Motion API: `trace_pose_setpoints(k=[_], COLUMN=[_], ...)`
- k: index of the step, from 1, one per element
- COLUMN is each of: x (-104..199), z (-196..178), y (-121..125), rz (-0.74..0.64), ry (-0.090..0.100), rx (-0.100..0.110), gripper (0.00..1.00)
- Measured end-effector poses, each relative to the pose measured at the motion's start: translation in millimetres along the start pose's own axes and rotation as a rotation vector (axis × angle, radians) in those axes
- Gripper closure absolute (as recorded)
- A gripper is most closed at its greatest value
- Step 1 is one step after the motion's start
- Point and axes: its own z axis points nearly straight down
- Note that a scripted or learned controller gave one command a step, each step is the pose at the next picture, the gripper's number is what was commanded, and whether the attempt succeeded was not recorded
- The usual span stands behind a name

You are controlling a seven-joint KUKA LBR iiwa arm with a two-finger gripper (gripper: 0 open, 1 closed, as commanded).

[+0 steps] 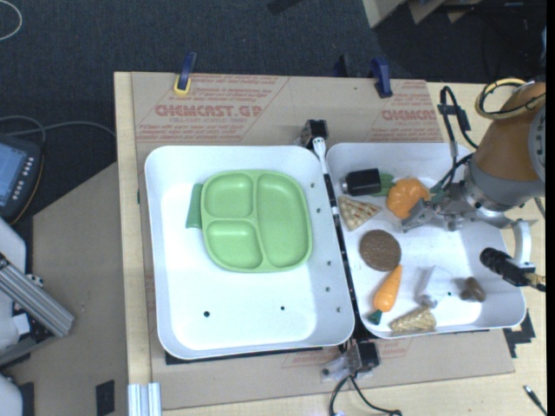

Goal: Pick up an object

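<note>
two shallow white bins are seen side by side on the bench. the left bin (173, 302) is occupied by a green divided plate (256, 219), laid flat in its upper half. the right bin (494, 315) is taken as the landmark for the rest.

in the upper left part of the right bin a black block (363, 181) is found, with an orange round object (405, 197) just to its right and a tan wedge (357, 211) just below it. near the bin's middle a brown round cookie (380, 249) is laid, and below it a carrot (388, 289) is tilted toward the lower left. along the bin's lower wall a tan crusty piece (413, 321) is seen, with a small grey piece (424, 285) above it and a small dark brown lump (472, 291) toward the lower right.

the gripper (431, 209) is reached in over the upper right of the bin, just beside the orange round object. whether it is open or closed cannot be told, and nothing is seen held in it.
</note>
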Motion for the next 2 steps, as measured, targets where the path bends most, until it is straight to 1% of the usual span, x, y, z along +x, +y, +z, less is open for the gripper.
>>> trace_pose_setpoints(k=[1,2], x=[-0.3,-5.1], z=[-10.9,-74.8], y=[0.6,1.9], rz=[0.0,-0.001], ry=[-0.001,-0.005], rx=[-0.003,-0.01], gripper=[1.0,1.0])
